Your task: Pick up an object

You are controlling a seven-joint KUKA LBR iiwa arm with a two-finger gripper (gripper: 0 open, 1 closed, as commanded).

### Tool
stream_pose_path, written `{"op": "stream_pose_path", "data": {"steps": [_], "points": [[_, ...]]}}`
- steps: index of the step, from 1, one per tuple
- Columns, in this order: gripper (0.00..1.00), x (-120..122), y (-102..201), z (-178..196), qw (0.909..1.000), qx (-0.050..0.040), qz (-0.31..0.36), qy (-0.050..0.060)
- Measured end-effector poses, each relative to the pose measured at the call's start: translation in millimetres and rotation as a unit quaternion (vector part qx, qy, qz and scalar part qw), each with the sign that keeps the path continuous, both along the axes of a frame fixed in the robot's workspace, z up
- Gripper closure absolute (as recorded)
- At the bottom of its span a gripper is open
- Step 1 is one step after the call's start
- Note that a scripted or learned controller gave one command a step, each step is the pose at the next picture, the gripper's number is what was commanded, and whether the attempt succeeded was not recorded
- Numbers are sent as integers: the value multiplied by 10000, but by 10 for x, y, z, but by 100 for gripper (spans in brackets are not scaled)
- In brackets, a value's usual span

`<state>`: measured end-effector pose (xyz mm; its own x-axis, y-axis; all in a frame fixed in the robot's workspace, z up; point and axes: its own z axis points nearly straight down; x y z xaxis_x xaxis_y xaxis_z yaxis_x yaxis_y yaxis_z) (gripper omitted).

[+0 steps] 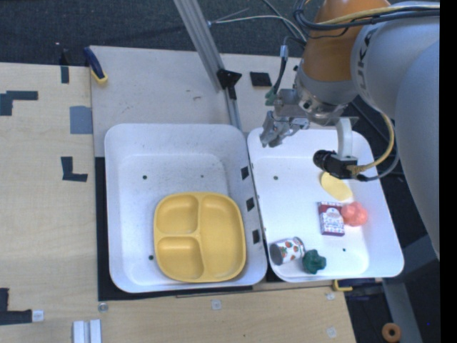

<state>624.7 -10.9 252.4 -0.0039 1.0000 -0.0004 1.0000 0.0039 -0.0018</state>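
My gripper (pixel 272 136) hangs over the back left corner of the right bin (pixel 285 170), with nothing between its fingers. Near that bin's right side lie a pale yellow oval piece (pixel 336 186), a pink-red lump (pixel 355 214) and a small red and white box (pixel 330 219). At the bin's front sit a white cup with red and green marks (pixel 287 250), lying on its side, and a dark green object (pixel 313 262). All of them lie well in front of and to the right of the gripper.
The left bin (pixel 128 163) holds a yellow divided plate (pixel 199 236). A slanted metal pole (pixel 203 41) rises behind the bins. A black fitting with a yellow cable (pixel 335 163) hangs from the arm over the right bin.
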Motion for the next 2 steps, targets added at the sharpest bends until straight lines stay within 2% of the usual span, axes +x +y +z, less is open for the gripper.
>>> {"op": "stream_pose_path", "data": {"steps": [1,2], "points": [[100,149,402,-76,10000,-1,-1,-5],[100,242,867,-311,10000,-3,1,2]]}}
